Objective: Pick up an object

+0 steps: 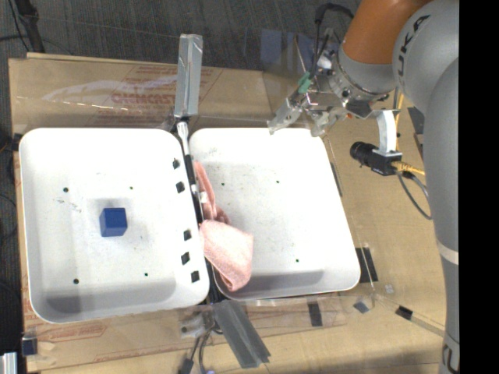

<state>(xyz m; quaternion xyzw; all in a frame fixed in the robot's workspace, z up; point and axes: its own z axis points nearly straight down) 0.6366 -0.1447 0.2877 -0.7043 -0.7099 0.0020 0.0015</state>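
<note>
Objects: one blue cube [114, 221], one pink cloth [224, 249]

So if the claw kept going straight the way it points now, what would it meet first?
Probably the far rim of the right bin or its floor just inside; the claw angles down-left there. Depth is unclear.

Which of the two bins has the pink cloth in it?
The right bin, nearer the gripper. The pink cloth lies along its left wall; the left bin holds a blue cube instead.
</note>
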